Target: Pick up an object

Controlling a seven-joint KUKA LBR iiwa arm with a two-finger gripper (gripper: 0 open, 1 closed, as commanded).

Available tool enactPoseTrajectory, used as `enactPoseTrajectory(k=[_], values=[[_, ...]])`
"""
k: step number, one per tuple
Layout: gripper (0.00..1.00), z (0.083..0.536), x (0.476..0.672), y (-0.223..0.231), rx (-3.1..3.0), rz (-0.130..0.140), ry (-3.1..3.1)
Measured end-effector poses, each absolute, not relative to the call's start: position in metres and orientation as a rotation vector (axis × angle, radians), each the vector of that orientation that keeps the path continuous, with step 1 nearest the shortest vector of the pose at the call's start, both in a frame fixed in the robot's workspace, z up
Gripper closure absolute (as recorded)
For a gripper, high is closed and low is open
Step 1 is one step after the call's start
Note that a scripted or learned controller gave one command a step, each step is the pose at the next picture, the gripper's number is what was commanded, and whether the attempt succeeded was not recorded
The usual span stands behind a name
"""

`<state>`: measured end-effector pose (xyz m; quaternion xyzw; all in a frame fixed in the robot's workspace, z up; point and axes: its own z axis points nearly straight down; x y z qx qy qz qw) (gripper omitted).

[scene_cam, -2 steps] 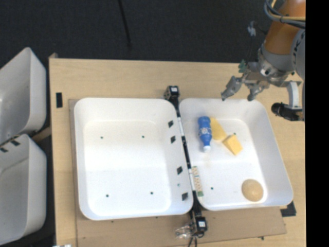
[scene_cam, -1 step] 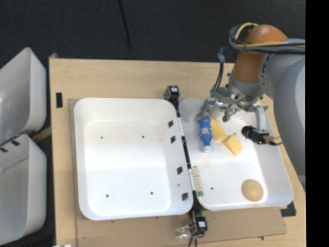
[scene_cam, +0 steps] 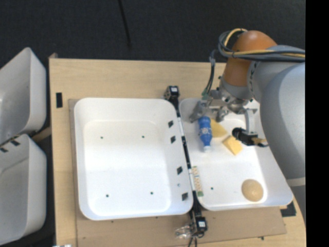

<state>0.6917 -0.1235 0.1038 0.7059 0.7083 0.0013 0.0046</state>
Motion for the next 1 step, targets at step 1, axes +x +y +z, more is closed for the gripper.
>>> enactPoseTrajectory(k=[1], values=[[0.0, 0.1061, 0.6911, -0.1077, 2.21, -0.004, 2.218]])
